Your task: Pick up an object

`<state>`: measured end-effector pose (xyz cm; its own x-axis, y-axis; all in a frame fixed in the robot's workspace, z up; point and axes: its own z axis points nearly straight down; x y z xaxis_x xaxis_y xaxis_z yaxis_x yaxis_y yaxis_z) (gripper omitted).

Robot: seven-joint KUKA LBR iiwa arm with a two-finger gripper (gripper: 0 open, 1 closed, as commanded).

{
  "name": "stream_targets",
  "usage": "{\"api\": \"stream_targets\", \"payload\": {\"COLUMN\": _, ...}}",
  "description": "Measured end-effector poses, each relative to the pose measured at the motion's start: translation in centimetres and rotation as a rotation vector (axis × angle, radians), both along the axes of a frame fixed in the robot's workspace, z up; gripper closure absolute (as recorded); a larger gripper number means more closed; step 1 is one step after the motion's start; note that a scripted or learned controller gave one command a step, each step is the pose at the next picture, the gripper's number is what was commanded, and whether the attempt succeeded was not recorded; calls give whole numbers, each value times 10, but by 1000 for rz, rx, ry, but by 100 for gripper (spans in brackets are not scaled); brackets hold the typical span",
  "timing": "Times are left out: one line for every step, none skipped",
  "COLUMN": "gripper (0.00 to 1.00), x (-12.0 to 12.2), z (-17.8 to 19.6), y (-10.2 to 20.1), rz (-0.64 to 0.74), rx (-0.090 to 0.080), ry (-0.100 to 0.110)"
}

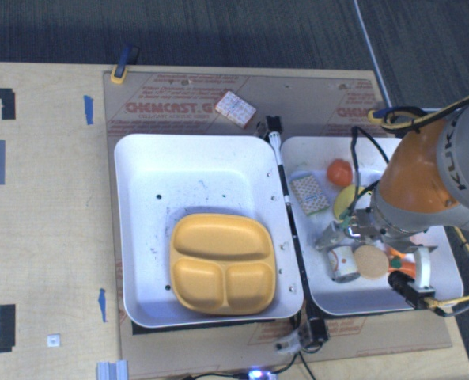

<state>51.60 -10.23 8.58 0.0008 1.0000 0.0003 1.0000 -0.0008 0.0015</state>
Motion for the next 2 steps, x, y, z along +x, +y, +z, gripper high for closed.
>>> {"api": "stream_targets", "payload": {"gripper": 0, "x": -15, "z": 0, "y": 8, "rz": 0, "rx": -1, "ry": -3}}
{"api": "stream_targets", "payload": {"gripper": 100, "x": -13, "z": 11, "y": 7, "rz": -1, "rx": -3, "ry": -8}}
